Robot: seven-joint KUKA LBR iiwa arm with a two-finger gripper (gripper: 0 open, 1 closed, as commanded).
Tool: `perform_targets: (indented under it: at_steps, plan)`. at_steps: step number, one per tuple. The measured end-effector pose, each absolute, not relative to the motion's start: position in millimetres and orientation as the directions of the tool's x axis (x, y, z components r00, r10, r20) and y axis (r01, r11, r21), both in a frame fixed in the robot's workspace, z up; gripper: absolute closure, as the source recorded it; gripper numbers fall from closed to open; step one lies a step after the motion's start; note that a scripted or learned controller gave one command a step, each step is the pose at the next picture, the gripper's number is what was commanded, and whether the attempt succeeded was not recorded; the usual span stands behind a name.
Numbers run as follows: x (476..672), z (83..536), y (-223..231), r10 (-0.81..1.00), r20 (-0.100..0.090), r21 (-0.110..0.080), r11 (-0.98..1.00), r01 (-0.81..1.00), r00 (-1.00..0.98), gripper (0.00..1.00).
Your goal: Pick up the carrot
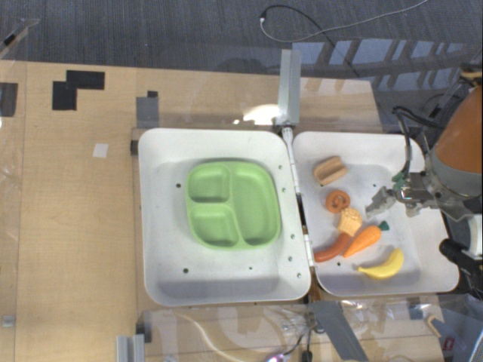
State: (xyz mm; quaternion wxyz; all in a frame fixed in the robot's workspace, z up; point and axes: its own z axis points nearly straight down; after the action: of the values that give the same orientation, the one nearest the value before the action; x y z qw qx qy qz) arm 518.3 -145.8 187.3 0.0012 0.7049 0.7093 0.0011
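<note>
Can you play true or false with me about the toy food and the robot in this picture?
1. The carrot lies in the right bin. True.
2. The green plate has food on it. False: its compartments are bare.
3. The banana lies near the carrot. True.
4. The gripper holds the carrot. False: it hangs above the carrot, apart from it.
5. The green plate sits in the right bin. False: it sits in the left bin.

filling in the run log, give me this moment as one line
task: pick up carrot | gripper: above right bin, nothing held | carrot: in bin, below-left of gripper, beside banana and chili | status: not grasped
</note>
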Motion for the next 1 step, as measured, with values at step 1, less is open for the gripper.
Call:
perform_targets:
  at_steps: [1]
  plan:
    - [496.4, 90.2, -145.1, 0.974, -0.005, 0.013, 0.226, 0.974, -0.226, 0.00]
